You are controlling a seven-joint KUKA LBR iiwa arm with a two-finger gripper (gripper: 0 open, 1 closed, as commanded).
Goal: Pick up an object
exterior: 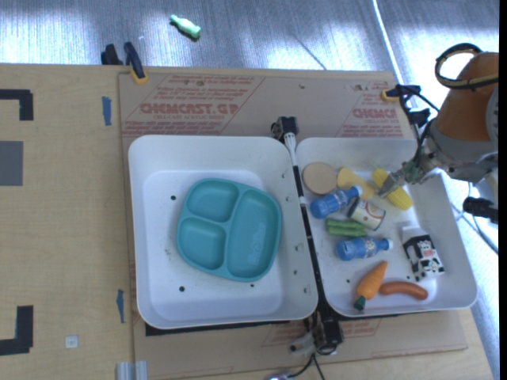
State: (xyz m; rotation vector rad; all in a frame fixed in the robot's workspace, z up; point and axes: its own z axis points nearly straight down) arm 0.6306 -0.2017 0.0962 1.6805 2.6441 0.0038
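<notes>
The arm reaches in from the right, and its claw [390, 184] hangs low over the back part of the right bin [458, 236]. The fingers are small and partly lost against the toys beneath; whether they are spread or closed cannot be told, and nothing is plainly seen between them.

Directly under and just right of the claw lies a yellow toy [396, 194], possibly corn; contact cannot be confirmed. Just left of the claw sits a small yellow piece [347, 178], and beyond that a tan round disc [318, 178]. In front and to the left of the claw: a blue bottle [331, 203], a white cup-like item [367, 213] beside it, and a green pod [346, 228] touching the cup's lower edge. Further forward, a second blue bottle [362, 248]. Nearest the front rim, well apart from the claw: a carrot [370, 281] and a red sausage [403, 290], ends nearly touching. Forward and right of the claw stands a black-and-white figure [423, 256].

Far left of the claw, the left bin [150, 212] carries a teal divided plate [230, 229].
</notes>
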